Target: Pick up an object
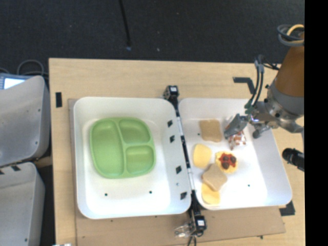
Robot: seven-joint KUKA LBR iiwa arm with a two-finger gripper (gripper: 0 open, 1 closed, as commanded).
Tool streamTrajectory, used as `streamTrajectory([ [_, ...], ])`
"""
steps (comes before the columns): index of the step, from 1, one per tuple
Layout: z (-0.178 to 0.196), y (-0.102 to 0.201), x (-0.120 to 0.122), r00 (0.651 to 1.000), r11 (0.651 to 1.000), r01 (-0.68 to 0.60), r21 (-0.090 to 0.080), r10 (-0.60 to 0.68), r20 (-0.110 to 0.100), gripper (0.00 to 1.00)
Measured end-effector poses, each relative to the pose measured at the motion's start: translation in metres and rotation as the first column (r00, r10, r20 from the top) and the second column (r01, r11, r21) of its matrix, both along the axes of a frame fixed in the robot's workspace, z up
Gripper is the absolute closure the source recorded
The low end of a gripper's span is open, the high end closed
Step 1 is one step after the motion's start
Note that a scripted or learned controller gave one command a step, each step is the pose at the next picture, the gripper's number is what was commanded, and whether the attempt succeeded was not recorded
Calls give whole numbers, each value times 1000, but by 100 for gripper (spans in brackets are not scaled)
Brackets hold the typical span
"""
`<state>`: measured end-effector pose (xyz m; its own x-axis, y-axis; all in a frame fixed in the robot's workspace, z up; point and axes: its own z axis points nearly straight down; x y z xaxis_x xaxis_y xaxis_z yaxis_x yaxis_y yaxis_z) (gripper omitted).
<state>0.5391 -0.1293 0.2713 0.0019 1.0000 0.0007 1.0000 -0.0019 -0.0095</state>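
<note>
Hovering with jaw state hard to tell, the gripper (237, 135) sits just right of the bread slice (210, 130).

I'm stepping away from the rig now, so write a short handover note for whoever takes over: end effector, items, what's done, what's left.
End effector: over the upper part of the right bin, low, beside the tan bread slice. No item seen between its fingers.
Items: right bin also has a yellow piece, a round piece with red topping, a second bread slice and a yellow piece below it. Green divided plate is in the left bin.
Done: no pick visible.
Left: grasp and lift one item.
</note>
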Motion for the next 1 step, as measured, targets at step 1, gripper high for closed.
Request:
streamTrajectory([
  [1,5,0,2,1000,1000,-3,-2,3,11,0],
])
